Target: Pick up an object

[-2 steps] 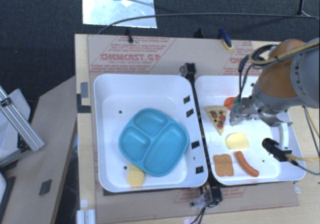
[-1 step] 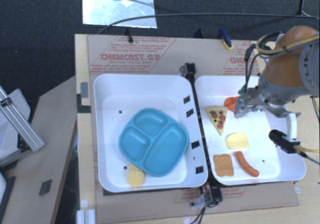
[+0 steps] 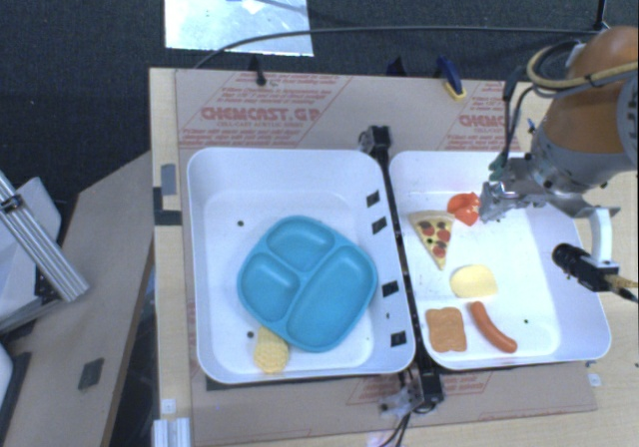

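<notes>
The right bin (image 3: 559, 235) holds several toy foods: a red piece (image 3: 462, 206), a pizza slice (image 3: 435, 236), a pale yellow round piece (image 3: 473, 281), a toast slice (image 3: 446, 328) and a sausage (image 3: 492, 326). My gripper (image 3: 492, 208) hangs low at the right side of the red piece, close to or touching it. The grey arm with its orange band (image 3: 599, 86) comes in from the upper right. The gripper body hides the fingertips.
The left bin (image 3: 215, 186) holds a blue divided plate (image 3: 308, 281) and a yellow corn piece (image 3: 269, 350) at its front edge. A black divider with clips (image 3: 391, 255) runs between the bins. A black fitting (image 3: 581, 265) on the arm overhangs the right bin's right side.
</notes>
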`<state>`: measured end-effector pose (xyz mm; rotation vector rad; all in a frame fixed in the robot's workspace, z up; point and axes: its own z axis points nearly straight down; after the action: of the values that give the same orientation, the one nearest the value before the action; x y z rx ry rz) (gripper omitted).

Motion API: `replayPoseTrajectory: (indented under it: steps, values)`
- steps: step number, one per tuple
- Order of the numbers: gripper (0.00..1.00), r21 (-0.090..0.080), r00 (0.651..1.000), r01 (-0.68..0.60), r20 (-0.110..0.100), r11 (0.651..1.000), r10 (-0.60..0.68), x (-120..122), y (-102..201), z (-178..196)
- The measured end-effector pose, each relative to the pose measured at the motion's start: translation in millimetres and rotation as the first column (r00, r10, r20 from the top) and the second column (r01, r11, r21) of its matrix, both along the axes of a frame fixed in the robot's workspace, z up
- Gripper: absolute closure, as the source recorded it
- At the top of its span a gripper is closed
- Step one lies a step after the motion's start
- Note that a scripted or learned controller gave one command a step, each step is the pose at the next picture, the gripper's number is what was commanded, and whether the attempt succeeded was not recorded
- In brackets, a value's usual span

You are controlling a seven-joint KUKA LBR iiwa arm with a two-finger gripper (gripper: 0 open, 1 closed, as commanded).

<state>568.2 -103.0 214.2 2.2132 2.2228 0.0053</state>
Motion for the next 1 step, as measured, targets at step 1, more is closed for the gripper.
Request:
replayPoseTrajectory:
  steps: [1]
  values:
    - [1.00,0.002,1.000,-0.004,-0.003,1.000,0.004,0.1,47.8,11.5]
